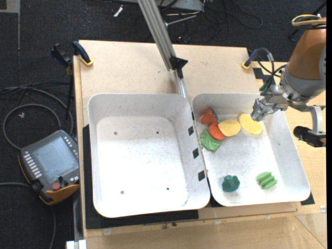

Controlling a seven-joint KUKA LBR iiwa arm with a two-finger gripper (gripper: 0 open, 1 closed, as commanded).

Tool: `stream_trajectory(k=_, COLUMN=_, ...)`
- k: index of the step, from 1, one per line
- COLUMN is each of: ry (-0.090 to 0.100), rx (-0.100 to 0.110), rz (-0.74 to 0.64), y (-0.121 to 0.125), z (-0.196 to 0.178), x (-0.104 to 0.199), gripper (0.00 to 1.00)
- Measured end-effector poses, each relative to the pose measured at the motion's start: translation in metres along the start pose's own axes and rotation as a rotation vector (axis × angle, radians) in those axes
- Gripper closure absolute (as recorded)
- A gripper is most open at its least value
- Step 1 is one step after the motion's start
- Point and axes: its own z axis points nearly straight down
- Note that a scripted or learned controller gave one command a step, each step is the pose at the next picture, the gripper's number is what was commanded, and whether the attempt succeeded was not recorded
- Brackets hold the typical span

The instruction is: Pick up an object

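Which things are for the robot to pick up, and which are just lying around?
For picking:
yellow pieces
orange pieces
light green lump
dark green piece
ridged green piece
gripper

Lying about:
handheld controller
clamps
cables

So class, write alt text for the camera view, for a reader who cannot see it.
A grey-and-orange robot arm's gripper hovers by a yellow piece in the right white bin, among orange, yellow and green toy foods. The left bin sits beside it.

We see the arm point(306, 61) reaching into the right bin point(290, 154), its gripper point(258, 113) just above a yellow piece point(251, 125). Nearby lie another yellow piece point(229, 127), two orange pieces point(209, 116) and three green ones point(209, 140).
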Motion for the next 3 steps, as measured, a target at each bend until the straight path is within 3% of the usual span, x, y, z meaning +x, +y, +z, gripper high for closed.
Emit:
stream_trajectory(k=1, ry=0.0, rx=0.0, rz=-0.001, y=0.002, z=-0.041, x=0.0, gripper=1.0)
stream_trajectory(k=3, ry=0.004, rx=0.007, rz=-0.007, y=0.001, z=-0.058, x=0.111, gripper=1.0)
